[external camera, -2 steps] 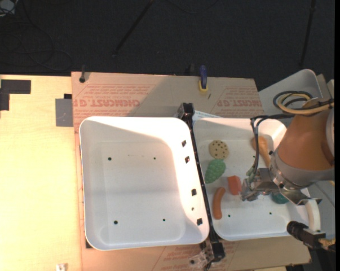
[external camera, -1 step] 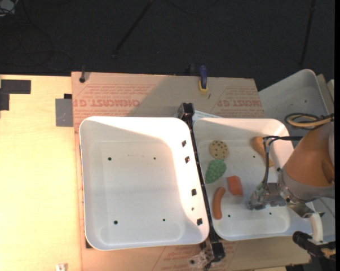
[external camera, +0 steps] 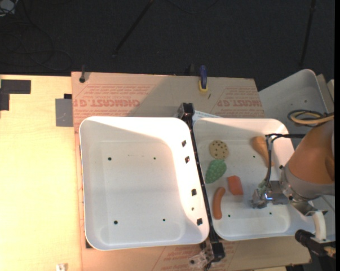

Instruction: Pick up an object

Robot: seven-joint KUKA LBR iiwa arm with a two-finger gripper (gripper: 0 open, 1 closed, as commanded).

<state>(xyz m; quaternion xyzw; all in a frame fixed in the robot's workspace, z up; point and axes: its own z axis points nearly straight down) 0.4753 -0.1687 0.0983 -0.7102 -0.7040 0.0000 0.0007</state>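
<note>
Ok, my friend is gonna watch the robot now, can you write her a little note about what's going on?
Gripper: low over the right bin, near its right side; I can't tell whether it is open or shut, and nothing shows in it.
Things, all in the right bin: round cookie, green leaf-shaped piece just below it, red block, orange-red sausage near the divider, tan piece at the upper right.
Done: no pick yet, judging by how everything lies.
Left: grasp one object and lift it; the red block is closest.

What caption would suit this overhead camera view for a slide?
Grey arm's gripper hovers in the right white bin beside a small red block.
</note>
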